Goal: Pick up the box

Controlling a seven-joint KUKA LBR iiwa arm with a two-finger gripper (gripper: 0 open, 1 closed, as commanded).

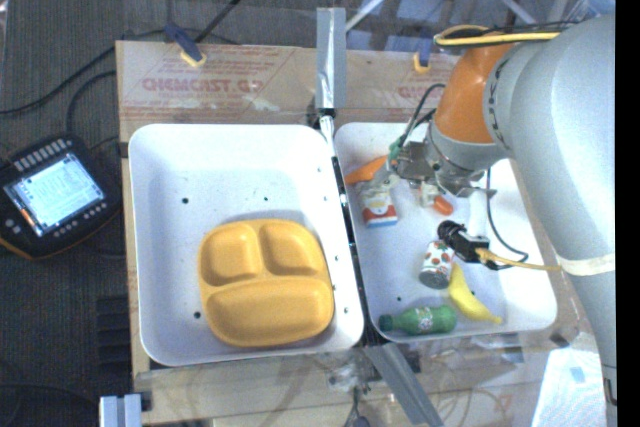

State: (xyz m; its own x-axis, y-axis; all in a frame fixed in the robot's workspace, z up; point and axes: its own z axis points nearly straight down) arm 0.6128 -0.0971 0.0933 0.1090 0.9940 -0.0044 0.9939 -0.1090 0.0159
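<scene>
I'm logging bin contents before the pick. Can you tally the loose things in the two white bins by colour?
Yellow: 2, the divided tray and the banana
Green: 1, the bottle
Orange: 2, the carrot-like piece and a small bit
White with red: 2, the box and the can
Total: 7

You see two bins of smooth white plastic, the left bin (160,215) and the right bin (520,300), both a little glossy. At 7 o'clock lies a yellow tray (265,282) of matt plastic. The small box (378,204) looks like printed paper card. The green bottle (420,319) at 5 o'clock shines. The arm (560,115) has a smooth grey painted shell.
</scene>
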